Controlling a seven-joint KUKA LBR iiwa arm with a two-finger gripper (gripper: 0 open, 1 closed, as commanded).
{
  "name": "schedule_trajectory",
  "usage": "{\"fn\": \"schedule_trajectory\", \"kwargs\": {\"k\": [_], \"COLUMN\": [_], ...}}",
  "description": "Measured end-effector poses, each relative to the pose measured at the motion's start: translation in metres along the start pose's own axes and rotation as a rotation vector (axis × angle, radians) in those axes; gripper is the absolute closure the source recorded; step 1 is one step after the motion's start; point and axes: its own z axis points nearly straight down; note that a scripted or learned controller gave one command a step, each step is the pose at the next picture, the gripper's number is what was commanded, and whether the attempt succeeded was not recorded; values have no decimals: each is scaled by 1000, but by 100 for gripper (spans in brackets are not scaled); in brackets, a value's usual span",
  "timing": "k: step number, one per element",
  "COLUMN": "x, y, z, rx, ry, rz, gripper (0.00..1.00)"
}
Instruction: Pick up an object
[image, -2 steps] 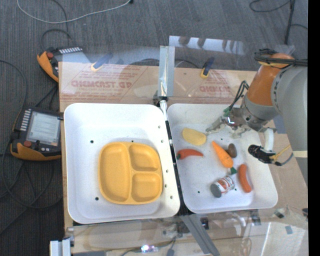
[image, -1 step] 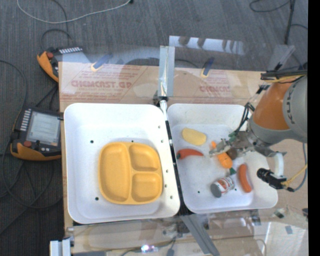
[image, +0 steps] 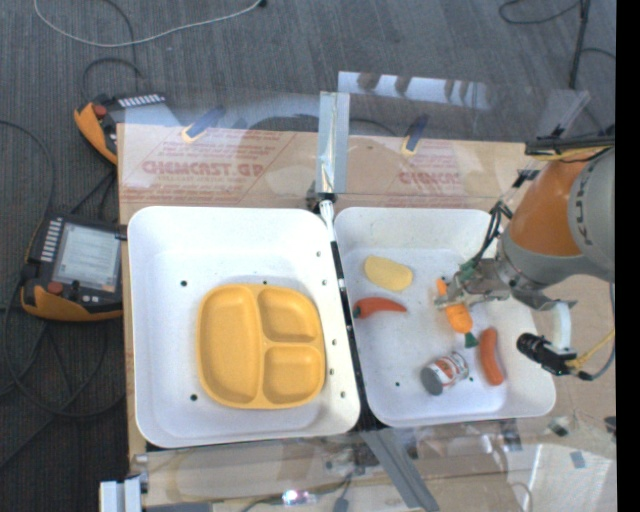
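From my console, the gripper (image: 452, 294) sat low in the right bin (image: 420, 225); I couldn't tell its grip. An orange piece (image: 459, 319) lay just beneath it, then one sausage (image: 490, 357), one can (image: 444, 372), one chili (image: 379, 307), one potato (image: 387, 272). Farther off, the left bin (image: 160, 240) held one yellow tray (image: 263, 345).

The arm (image: 575, 225) is a thick, rounded grey body with a broad orange band above the wrist. Behind the jaws sits a small metallic gripper (image: 462, 288) head, and thin dark cables loop along the wrist beside it.
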Motion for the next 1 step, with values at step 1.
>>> {"fn": "schedule_trajectory", "kwargs": {"k": [1], "x": [72], "y": [-25], "z": [-120], "rx": [15], "ry": [8], "rz": [-71], "gripper": [100]}}
